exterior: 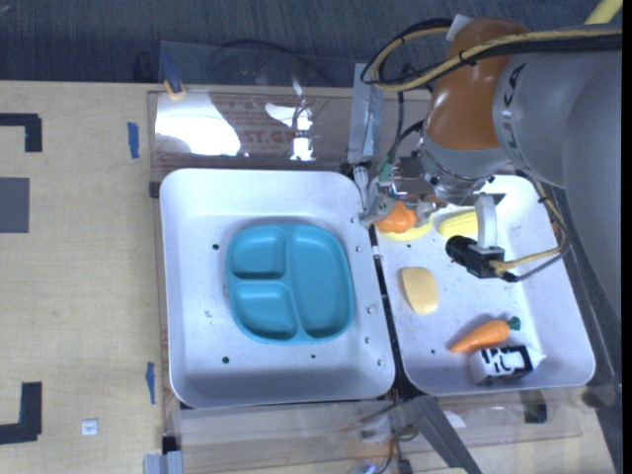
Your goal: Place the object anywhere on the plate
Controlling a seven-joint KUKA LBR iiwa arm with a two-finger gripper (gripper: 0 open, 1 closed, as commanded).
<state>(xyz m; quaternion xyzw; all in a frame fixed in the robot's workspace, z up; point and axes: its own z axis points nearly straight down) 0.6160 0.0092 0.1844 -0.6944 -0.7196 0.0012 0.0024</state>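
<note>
Item, task object: an orange rounded piece (397,220) at the far left of the right bin (563,349), close against the wall shared with the left bin; my jaws (393,205) sit directly over it, wrist low. State of jaws: I cannot tell whether they are apart, together or clamped on it, since my own wrist covers them. Progress, by my judgement: nothing delivered; the piece lies outside the plate, so the lift, the carry leftward over the shared wall and the release all remain. Item, destination: blue plate (290,281), three compartments, middle of the left bin (188,215), nothing lying on it. Item, right bin contents besides: yellow banana-like piece (459,224) just right of the orange one; pale yellow rounded piece (420,289) near the middle; toy carrot (482,335) with green top, nearer; a small black-and-white item (506,360) touching or just beside the carrot, at the near edge. Item, bench (69,294): pale wood, left of both bins.
</note>
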